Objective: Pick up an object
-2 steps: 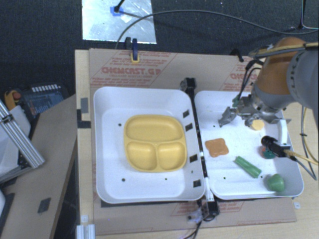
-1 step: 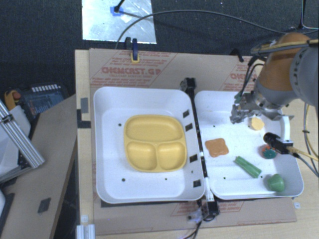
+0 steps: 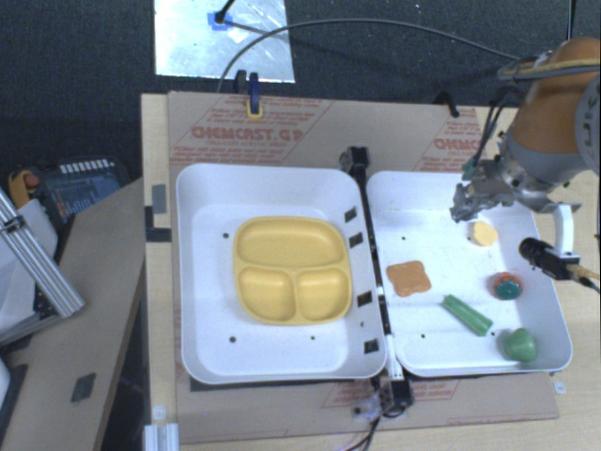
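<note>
1. Worktop [image 3: 160, 280]: two shallow white bins are seen side by side on a cardboard sheet marked "CHEMCAST".
2. L bin [image 3: 202, 252]: a yellow tray w/ three compartments [image 3: 289, 269] is seen lying flat at approx. centre, apart from the bin walls.
3. R bin [image 3: 413, 205]: five items are noted, all loose on the bin floor.
   - Pale yellow piece [image 3: 485, 234], upper R part of bin, just beside and below the tool.
   - Orange-brown flat piece [image 3: 408, 277], near the bin's L wall, mid-height.
   - Green rod-shaped item [image 3: 467, 314], lying at a slant, lower centre.
   - Small teal and red item [image 3: 507, 287], near the R wall.
   - Green rounded item [image 3: 518, 345], lower R corner, near the rod but apart from it.
4. Arm [image 3: 554, 111]: grey w/ orange band, entered from the R, positioned over the upper R part of the R bin.
5. Tool [image 3: 467, 205]: located above the bin floor, just up-left of the pale yellow piece. Finger spacing cannot be told at this res. No item is seen between the fingers.
6. A black clamp-like part [image 3: 547, 255] is seen at the R bin's R edge.
</note>
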You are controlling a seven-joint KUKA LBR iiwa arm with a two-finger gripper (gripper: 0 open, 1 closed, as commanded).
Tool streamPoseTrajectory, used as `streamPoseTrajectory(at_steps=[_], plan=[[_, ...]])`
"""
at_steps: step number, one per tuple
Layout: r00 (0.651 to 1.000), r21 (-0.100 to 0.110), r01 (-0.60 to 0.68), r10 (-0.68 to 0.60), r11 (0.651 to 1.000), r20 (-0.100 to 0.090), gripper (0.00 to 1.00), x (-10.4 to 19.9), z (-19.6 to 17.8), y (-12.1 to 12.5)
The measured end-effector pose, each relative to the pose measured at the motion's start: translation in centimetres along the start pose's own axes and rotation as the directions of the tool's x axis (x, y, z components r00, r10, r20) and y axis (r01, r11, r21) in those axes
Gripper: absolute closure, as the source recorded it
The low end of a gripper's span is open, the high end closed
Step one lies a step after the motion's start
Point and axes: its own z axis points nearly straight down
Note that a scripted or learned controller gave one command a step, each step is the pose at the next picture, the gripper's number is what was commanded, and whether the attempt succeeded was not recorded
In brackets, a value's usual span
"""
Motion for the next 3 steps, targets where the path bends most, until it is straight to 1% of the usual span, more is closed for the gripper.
streamPoseTrajectory(at_steps=[1, 2, 3], plan=[[1.000, 0.003, 0.004, -0.004, 1.000, -0.001, 1.00, 0.0, -2.0, 0.1], [1.000, 0.004, 0.011, -0.011, 1.000, -0.004, 1.00, 5.7, -3.1, -0.4], [1.000, 0.007, 0.011, -0.011, 1.000, -0.004, 1.00, 11.1, -2.5, -2.0]])
